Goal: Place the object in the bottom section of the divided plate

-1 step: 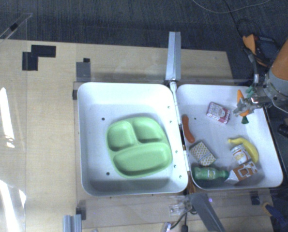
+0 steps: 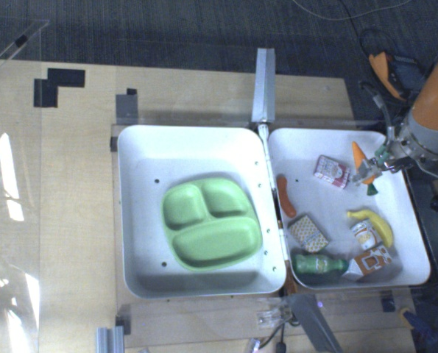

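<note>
Hovering hand (image 2: 377, 164) just beside carrot (image 2: 361, 157)

The light green moulded divided plate (image 2: 211, 223) lies in a white shallow bin (image 2: 138, 197). A yellow curved banana (image 2: 375, 223) sits at 3 o'clock. Beside it lies a checkered square packet (image 2: 308, 233).

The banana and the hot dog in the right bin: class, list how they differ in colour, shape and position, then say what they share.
Colour: the banana is yellow; the hot dog is reddish orange.
Shape: the banana curves; the hot dog is nearly straight.
Position: the banana lies toward the right bin's right side; the hot dog lies along its left wall, nearest the divided plate.
Shared: both are slim toy foods lying flat in that bin.
</note>
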`<action>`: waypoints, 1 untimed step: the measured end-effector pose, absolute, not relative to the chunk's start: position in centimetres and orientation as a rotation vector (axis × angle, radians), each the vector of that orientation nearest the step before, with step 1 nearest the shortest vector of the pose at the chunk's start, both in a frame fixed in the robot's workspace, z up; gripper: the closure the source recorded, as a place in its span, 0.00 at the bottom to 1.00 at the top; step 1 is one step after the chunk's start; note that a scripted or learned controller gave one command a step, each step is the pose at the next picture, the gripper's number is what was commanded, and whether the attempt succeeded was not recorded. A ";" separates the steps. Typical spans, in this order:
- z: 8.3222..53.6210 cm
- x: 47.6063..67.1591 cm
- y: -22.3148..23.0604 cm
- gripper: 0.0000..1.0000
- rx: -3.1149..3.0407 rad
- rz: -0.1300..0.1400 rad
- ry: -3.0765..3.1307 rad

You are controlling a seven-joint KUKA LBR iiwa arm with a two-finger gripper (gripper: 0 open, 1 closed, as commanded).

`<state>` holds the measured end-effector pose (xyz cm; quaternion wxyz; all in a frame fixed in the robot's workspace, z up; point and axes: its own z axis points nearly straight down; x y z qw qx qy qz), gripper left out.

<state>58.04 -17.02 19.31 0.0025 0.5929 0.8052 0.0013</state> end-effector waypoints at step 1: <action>24.3 52.1 -9.6 1.00 1.754 0.006 2.600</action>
